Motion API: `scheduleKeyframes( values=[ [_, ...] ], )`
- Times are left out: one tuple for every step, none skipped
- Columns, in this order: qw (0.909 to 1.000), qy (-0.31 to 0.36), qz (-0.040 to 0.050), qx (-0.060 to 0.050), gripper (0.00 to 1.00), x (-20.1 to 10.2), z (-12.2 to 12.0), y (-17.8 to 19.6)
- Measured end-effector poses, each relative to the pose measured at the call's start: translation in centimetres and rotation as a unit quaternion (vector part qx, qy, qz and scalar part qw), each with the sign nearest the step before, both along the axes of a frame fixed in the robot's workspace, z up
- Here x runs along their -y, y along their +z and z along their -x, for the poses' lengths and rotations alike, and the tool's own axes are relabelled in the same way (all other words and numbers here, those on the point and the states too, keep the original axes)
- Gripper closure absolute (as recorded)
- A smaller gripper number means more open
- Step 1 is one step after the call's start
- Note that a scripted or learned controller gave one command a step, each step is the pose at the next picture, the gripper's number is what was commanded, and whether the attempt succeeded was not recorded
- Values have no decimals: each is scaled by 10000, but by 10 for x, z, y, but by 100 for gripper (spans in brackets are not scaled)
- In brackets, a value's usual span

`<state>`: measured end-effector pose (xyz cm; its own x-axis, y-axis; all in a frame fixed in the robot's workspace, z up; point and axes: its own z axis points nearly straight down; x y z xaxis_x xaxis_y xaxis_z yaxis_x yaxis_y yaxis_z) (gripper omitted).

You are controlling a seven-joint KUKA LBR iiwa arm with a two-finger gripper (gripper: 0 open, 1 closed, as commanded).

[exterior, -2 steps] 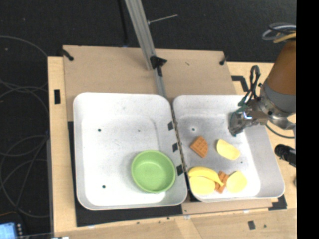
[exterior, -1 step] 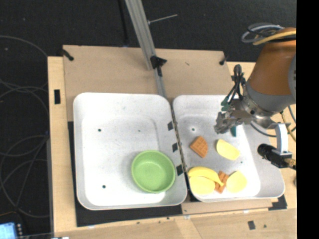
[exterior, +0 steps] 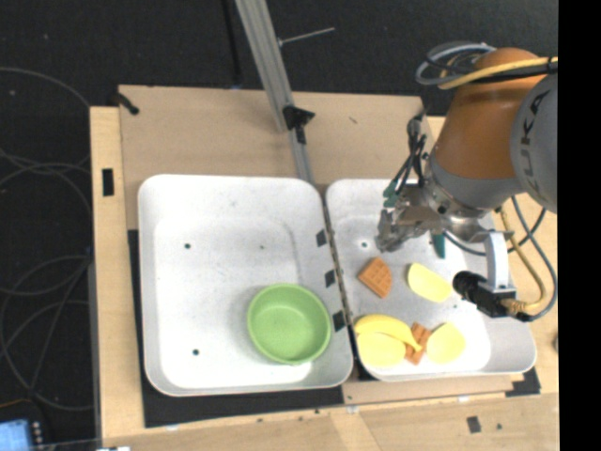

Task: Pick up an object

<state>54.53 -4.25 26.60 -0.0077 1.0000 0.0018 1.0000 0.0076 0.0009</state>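
My gripper (exterior: 388, 240) hangs over the right bin (exterior: 352, 205), near its left-middle part, under the grey arm with its orange band. Just below and left of it lies an orange waffle-like square (exterior: 376, 277). A yellow oval piece (exterior: 430, 283) lies to the right of that square. At the bin's front sit a large yellow piece (exterior: 380, 339), a small orange piece (exterior: 416, 341) and another yellow piece (exterior: 447, 343). Nothing is visible between the fingers.
The left bin (exterior: 188, 224) holds a green bowl (exterior: 289, 322) at its front right. A metal pole (exterior: 272, 73) slants up from the divider between the bins. Cables and a black connector (exterior: 479, 294) hang at the arm's right side.
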Motion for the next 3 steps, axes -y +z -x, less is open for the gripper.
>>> scheduleKeyframes(
  values=[
    [10000,-8,5,-2,100,-54,3,-9],
    [10000,-8,11,-17,100,-103,-4,-24],
    [10000,-26,10,-13,0,-101,-4,-24]
  ],
)
